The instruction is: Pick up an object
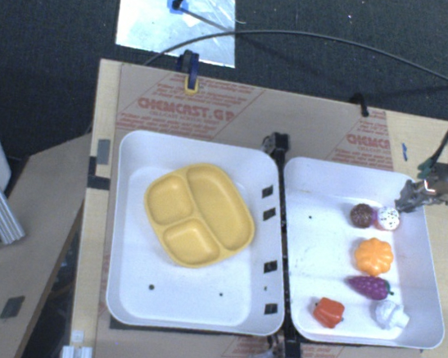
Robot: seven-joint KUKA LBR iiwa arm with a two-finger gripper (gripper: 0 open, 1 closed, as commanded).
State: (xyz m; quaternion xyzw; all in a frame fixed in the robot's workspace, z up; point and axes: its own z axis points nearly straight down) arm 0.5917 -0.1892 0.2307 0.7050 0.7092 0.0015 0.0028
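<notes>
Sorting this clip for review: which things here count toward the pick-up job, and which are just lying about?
Part of the job:
- gripper, at the right bin's far right corner
- brown ball
- white-pink ball
- orange pumpkin
- purple grapes
- red pepper
- white lump

Lying about:
- yellow divided plate in the left bin
- foil sheet
- blue clamp

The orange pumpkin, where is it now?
The orange pumpkin lies in the right bin, near its right wall, below the brown ball and above the purple grapes.
</notes>
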